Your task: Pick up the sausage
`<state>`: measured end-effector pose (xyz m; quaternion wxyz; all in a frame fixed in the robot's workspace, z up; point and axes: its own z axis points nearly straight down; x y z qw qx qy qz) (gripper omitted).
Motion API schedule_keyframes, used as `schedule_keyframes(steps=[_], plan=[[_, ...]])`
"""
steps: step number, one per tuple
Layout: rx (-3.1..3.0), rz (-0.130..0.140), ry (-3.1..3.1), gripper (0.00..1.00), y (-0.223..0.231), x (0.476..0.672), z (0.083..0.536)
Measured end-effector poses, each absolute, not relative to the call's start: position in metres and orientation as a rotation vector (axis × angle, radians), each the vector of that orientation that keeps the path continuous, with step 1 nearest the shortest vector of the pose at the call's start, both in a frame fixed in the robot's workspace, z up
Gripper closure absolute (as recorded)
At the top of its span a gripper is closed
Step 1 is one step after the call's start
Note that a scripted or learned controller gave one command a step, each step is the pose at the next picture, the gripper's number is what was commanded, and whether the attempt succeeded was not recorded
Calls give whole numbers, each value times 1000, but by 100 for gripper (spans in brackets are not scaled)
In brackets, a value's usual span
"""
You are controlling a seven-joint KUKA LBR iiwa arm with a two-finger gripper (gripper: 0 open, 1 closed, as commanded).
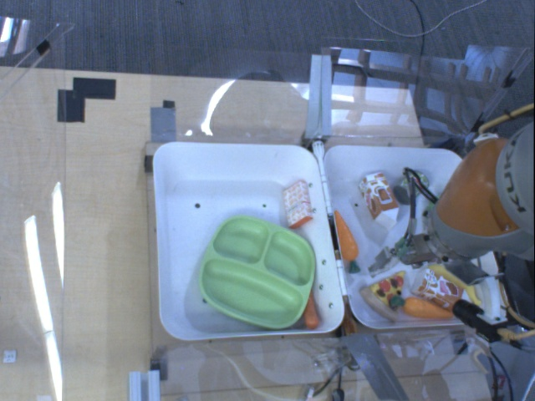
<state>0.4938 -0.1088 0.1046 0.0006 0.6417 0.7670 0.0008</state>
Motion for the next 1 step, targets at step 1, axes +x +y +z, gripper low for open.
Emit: schedule_keyframes(steps=[1], plan=[[2133,2,2303,0,-69,508,183]])
